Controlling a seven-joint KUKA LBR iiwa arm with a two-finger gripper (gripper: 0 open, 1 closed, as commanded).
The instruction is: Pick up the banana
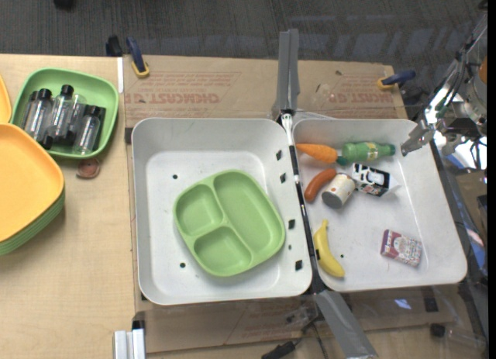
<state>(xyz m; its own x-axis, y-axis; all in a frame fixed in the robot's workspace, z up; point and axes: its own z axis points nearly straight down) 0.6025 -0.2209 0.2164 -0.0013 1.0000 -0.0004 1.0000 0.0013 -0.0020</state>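
The yellow banana (327,250) lies in the right bin (434,218), close to the bin's left wall and near its front, with its stem pointing up the view. My gripper (420,136) hangs at the bin's far right corner, well away from the banana and up-right of it. Nothing shows in the gripper. The arm behind it is partly cut off by the view's right edge.
The right bin also holds a carrot (318,151), a green bottle (368,150), a reddish sausage shape (319,184), a small can (338,191), a black-and-white packet (372,179) and a pink carton (401,246). A green divided plate (229,222) sits in the left bin (147,195).
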